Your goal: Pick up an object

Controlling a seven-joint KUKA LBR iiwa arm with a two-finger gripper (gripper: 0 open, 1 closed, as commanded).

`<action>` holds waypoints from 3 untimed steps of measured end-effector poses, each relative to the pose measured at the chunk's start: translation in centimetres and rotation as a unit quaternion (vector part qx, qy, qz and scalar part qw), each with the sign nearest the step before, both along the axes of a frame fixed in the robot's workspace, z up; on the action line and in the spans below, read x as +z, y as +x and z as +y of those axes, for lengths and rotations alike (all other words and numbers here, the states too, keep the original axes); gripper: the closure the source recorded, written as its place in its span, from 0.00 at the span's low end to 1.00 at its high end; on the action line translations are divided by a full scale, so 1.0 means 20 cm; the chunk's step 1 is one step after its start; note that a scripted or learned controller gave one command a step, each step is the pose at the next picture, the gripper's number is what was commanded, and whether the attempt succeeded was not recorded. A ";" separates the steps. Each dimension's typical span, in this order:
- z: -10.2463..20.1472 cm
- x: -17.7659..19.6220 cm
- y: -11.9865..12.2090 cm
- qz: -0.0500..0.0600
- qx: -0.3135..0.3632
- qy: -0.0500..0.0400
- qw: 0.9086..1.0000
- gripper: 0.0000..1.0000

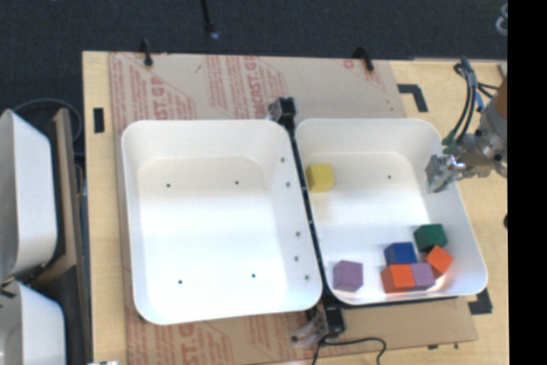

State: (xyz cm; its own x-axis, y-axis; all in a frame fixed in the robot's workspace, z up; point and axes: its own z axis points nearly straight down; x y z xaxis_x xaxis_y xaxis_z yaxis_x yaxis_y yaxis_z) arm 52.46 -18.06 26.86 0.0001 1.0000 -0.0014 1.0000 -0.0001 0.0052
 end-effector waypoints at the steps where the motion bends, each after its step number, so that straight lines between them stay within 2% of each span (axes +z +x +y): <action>1: 0.26 0.03 0.00 0.002 0.002 0.001 1.000 1.00; 3: 0.80 -0.11 -0.01 0.003 0.002 0.001 1.000 1.00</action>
